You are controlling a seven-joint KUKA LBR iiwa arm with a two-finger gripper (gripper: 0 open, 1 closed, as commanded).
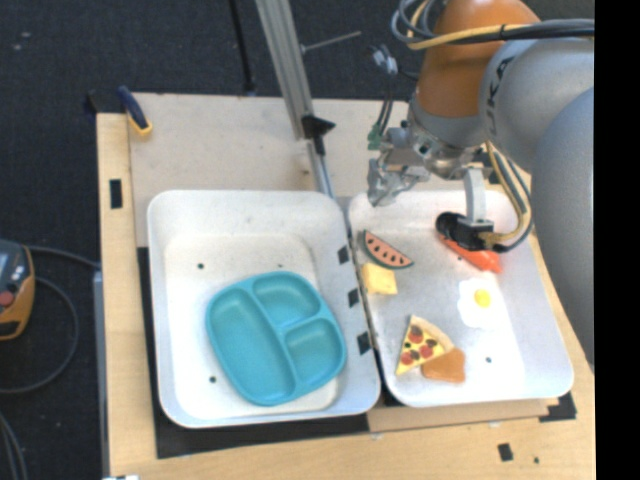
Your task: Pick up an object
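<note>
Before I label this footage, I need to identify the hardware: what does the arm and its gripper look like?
The arm is bulky, with smooth rounded grey casing and an orange band above the wrist. Grey and yellowish cables loop over the orange section, and more run down beside the wrist. The gripper is a small grey metallic assembly.

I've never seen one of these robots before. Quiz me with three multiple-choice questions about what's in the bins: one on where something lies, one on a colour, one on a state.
1. Where does the divided plate lie?
A. left bin
B. right bin
C. on the bench outside the bins

2. What colour is that plate?
A. red
B. blue
C. yellow

3. How does the pizza slice lie?
A. held in the gripper
B. flat on the right bin's floor
C. on the plate

Answers: 1 A, it sits inside the left bin. 2 B, it is light blue. 3 B, it rests in the right bin, well away from the gripper.
</note>
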